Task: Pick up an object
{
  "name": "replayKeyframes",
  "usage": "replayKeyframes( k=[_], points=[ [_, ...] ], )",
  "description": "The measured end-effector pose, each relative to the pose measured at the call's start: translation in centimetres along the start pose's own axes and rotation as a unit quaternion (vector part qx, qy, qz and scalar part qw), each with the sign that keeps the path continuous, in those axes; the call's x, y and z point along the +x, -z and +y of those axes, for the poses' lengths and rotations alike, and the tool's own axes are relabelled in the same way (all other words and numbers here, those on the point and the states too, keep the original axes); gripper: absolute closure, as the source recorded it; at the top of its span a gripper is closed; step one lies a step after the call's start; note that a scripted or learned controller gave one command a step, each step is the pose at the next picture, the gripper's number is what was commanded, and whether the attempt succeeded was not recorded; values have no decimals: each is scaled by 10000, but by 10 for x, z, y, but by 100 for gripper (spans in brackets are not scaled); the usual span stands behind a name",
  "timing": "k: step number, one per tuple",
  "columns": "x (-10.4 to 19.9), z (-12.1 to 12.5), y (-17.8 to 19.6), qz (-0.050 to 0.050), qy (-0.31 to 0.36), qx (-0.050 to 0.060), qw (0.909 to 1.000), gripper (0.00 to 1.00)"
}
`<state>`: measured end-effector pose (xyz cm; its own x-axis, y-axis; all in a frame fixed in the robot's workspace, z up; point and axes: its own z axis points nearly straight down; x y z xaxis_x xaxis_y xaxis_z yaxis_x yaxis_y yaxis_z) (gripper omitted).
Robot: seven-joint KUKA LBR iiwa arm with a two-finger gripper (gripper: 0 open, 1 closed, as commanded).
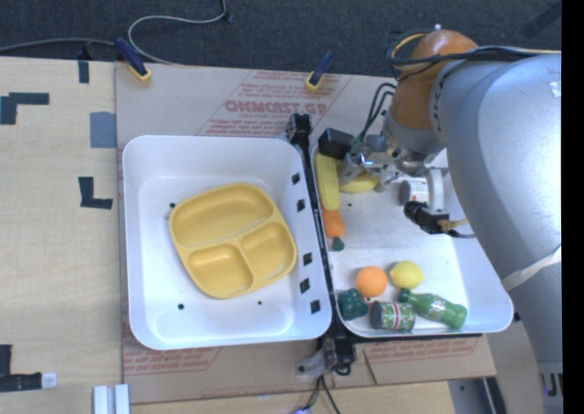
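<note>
Yellow banana [362, 184] beneath the tool [365, 166] — right bin [474, 298].

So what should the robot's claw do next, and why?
Probably lift a little and check. The claw sits low in the right white bin, right at a pale yellow banana-shaped toy beside the yellow corn cob, but a firm grip isn't clear.

A bulky grey arm [511, 148] with an orange wrist band [422, 84] and black cables [474, 52].
</note>
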<state>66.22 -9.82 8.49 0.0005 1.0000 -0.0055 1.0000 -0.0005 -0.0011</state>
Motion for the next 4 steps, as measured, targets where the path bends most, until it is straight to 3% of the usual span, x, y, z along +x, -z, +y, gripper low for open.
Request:
replayKeyframes(
  k=[1,2,3,4],
  points=[
    [1,-1,9,-6,9,13,10000,100],
    [63,-66,100,31,14,-4,10000,100],
    [63,-66,99,28,14,2,10000,0],
    [5,-3,99,18,2,0,10000,0]
  ],
)
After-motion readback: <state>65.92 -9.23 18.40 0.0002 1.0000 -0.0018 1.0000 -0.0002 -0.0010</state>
